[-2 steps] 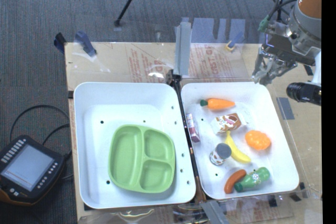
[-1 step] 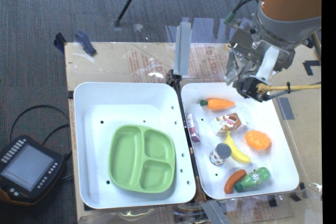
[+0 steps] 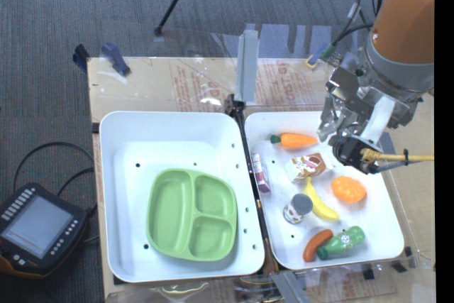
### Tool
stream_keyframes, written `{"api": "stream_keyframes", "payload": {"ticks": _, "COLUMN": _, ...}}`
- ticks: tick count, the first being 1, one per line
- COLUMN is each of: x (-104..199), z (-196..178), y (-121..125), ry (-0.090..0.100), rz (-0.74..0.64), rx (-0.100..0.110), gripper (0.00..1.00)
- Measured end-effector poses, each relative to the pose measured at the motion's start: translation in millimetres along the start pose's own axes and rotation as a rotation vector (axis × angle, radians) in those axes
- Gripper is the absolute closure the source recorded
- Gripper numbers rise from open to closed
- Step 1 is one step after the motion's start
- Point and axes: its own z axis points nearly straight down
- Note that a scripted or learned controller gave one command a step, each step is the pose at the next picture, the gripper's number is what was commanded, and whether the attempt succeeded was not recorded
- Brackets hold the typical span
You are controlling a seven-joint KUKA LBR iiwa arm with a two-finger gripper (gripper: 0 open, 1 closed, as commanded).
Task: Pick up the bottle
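The bottle (image 3: 342, 241) is green with a pale label and lies on its side at the front right of the right bin (image 3: 394, 223), touching a red sausage-shaped toy (image 3: 316, 245). My gripper (image 3: 338, 130) hangs over the far right part of that bin, just right of an orange carrot (image 3: 298, 140). It is well behind the bottle and apart from it. Its fingers stand open with nothing between them.
Between gripper and bottle lie a snack packet (image 3: 307, 167), a banana (image 3: 320, 204), a round orange fruit (image 3: 348, 189) and a small can (image 3: 298, 208). A purple item (image 3: 261, 174) rests by the bins' divider. The left bin (image 3: 128, 131) holds a green divided plate (image 3: 191, 215).
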Motion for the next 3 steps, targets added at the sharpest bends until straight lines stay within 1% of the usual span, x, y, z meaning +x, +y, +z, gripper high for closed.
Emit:
{"api": "stream_keyframes", "payload": {"ticks": 1, "x": 69, "z": 0, "y": -60, "ry": -0.001, "rz": 0.014, "rx": -0.001, "gripper": 1.00}}
{"api": "stream_keyframes", "payload": {"ticks": 2, "x": 123, "z": 0, "y": -71, "ry": 0.001, "rz": 0.287, "rx": -0.001, "gripper": 1.00}}
{"api": "stream_keyframes", "payload": {"ticks": 3, "x": 226, "z": 1, "y": -50, "ry": -0.002, "rz": 0.217, "rx": 0.001, "gripper": 1.00}}
